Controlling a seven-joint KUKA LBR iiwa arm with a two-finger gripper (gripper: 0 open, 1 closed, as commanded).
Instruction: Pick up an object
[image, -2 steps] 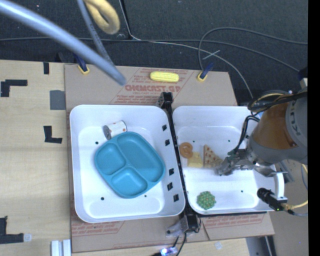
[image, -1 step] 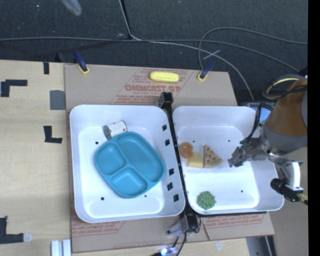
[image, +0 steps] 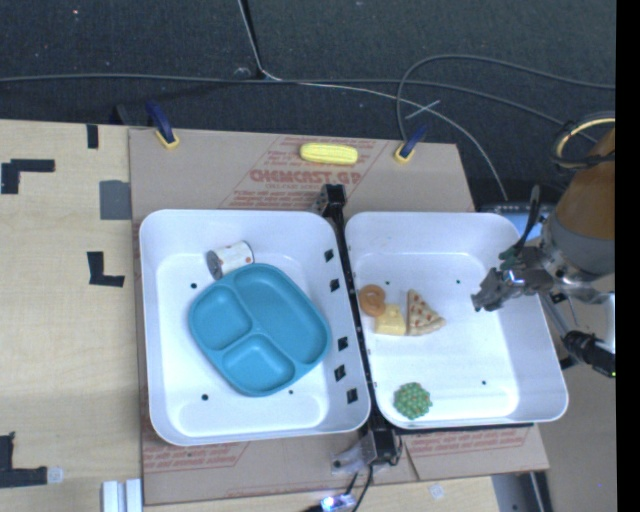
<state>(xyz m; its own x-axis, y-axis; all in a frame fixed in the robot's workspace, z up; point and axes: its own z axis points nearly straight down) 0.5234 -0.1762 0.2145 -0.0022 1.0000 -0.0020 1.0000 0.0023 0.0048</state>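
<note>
In the right bin (image: 520, 395) lie a small round brown piece (image: 372, 298), a yellow block (image: 391, 321), a pizza-slice toy (image: 424, 315) and a green broccoli-like ball (image: 412, 400). My gripper (image: 490, 296) hangs over the right bin's right side, well to the right of the pizza slice, and nothing shows between its fingers. The left bin (image: 160, 400) bears a blue divided plate (image: 258, 327) and a small white cup with a red band (image: 230, 259) lying on its side.
A yellow corn cob toy (image: 328, 154) lies on the cardboard behind the bins. Two blue-and-yellow clamps (image: 162, 127) (image: 410, 143) hold the cardboard's back edge. Black cables cross the dark backdrop. A black divider (image: 345, 290) joins the bins.
</note>
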